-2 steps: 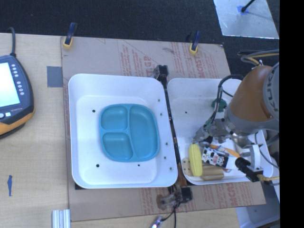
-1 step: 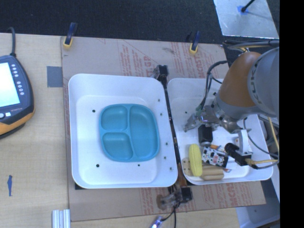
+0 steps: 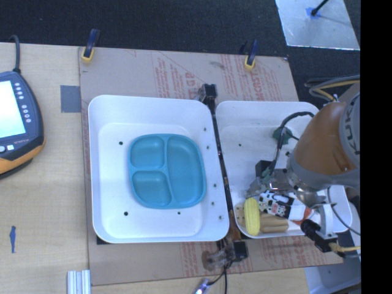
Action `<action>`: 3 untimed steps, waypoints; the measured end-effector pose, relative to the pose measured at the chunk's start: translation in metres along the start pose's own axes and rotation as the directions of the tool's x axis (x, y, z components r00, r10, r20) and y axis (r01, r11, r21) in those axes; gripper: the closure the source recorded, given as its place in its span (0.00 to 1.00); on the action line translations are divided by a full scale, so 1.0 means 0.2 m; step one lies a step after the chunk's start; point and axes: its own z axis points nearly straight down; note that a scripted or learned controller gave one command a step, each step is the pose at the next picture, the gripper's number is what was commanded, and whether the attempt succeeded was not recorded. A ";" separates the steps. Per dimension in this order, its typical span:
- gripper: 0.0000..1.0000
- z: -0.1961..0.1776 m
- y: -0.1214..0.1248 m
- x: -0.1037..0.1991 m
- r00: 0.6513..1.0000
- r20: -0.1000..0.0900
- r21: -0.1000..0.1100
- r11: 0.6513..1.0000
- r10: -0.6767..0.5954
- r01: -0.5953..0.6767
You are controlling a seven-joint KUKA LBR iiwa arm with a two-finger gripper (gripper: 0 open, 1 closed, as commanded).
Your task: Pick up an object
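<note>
The right bin (image 3: 245, 127) holds a small pile at its front left corner: a yellow corn cob (image 3: 251, 216), a tan piece (image 3: 274, 225) beside it, and a black-and-white patterned object (image 3: 274, 203). My gripper (image 3: 269, 188) hangs low over this pile, just above the black-and-white object, under the grey and orange wrist (image 3: 324, 146). The arm body hides the fingers. A blue three-compartment plate (image 3: 166, 170) lies in the middle of the left bin (image 3: 104, 164).
A teach pendant (image 3: 15, 124) lies at the far left of the bench. Clamps (image 3: 90, 46) pin the cardboard sheet at the back. A black divider bracket (image 3: 209, 94) sits between the bins. Cables (image 3: 288, 127) trail beside the wrist.
</note>
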 end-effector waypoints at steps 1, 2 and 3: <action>1.00 -0.05 0.00 0.00 1.000 0.001 0.000 1.000 -0.006 0.006; 0.00 -0.05 0.00 0.00 1.000 0.001 0.000 1.000 -0.006 0.006; 0.00 0.00 0.24 -0.08 1.000 0.000 -0.001 1.000 0.003 -0.003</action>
